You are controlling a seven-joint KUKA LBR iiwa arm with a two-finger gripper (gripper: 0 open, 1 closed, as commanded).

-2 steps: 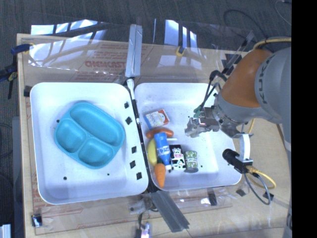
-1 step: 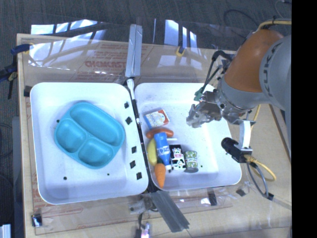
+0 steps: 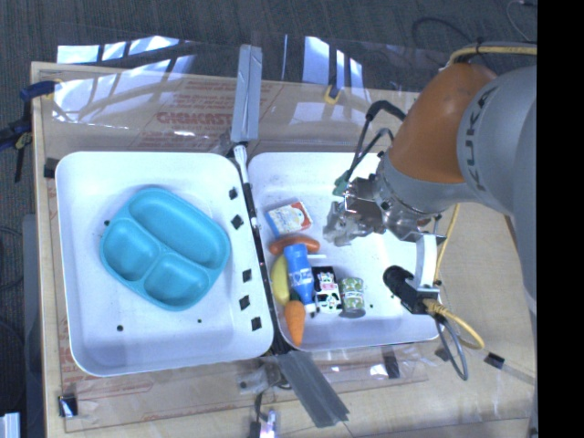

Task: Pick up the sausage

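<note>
left bin (image 3: 73, 336) holds a blue divided plate (image 3: 164, 246). right bin (image 3: 401, 331): sausage (image 3: 294, 244) lies near its left wall, just below a small red-white packet (image 3: 289, 217), touching the blue bottle (image 3: 299, 275) (banana and carrot alongside). my gripper (image 3: 345, 226) hovers right of the sausage, apart from it; can't tell how wide it's open, nothing visibly held.

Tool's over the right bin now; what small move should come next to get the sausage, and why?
Probably shift the tool toward the left bin, then lower. The sausage lies in the right bin, to the tool's left in the camera view, between the packet and the blue bottle, so the tool is not over it. The neighbours crowd it, so descend slowly.
</note>
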